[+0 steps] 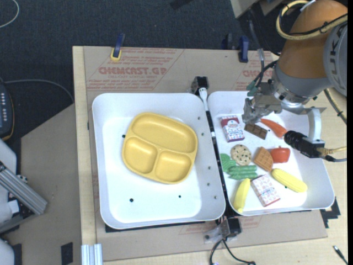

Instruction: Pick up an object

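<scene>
Gripper (255, 115) hangs low over the right bin (325, 195), just above a brown chocolate bar (256, 130) beside a carrot (273, 127); its grasp cannot be made out.

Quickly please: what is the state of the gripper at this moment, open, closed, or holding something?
Gripper: it hangs low over the right bin, above a small brown block; open or closed cannot be told, and no object is seen held.
</scene>
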